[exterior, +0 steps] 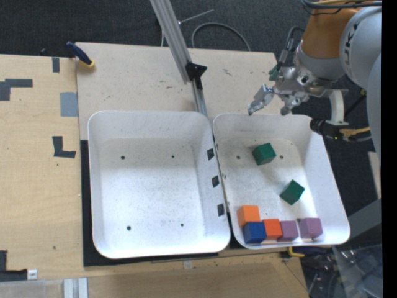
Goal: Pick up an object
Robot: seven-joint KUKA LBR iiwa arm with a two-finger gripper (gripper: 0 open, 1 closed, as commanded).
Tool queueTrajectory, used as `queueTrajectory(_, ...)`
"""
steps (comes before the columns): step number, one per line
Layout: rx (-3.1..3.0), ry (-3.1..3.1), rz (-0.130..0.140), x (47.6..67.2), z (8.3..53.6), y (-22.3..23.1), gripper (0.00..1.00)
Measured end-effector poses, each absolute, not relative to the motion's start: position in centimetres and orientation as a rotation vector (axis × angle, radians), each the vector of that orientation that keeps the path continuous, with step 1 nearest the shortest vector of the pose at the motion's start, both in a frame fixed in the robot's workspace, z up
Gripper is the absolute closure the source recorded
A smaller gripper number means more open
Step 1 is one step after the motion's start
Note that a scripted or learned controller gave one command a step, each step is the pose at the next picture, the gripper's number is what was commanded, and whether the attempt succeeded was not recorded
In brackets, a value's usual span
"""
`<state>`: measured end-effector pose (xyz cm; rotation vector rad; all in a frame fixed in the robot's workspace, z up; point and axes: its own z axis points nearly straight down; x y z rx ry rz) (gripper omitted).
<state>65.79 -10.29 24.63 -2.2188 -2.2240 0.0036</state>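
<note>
My gripper hangs above the far rim of the right bin, its two fingers spread apart and open, with nothing between them. Below it in that bin lie a green cube and a second green cube, both loose and apart from the gripper. Along the near wall sit an orange cube, a blue cube, a smaller orange cube and two purple cubes, packed in a row.
The left bin stands beside the right one, sharing a middle rim. A slanted metal rail crosses the bench behind the bins. A blue and yellow clamp lies at the far left.
</note>
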Motion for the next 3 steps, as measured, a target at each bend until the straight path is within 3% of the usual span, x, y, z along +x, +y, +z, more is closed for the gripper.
queueTrajectory(1,-2.229,-2.218,0.002,60.3,29.3,-16.0,0.0)
queueTrajectory(2,-2.222,-2.226,0.004,62.2,12.0,-11.9,0.0)
queueTrajectory(3,-2.227,-2.226,-0.001,66.3,9.3,-16.1,0.0)
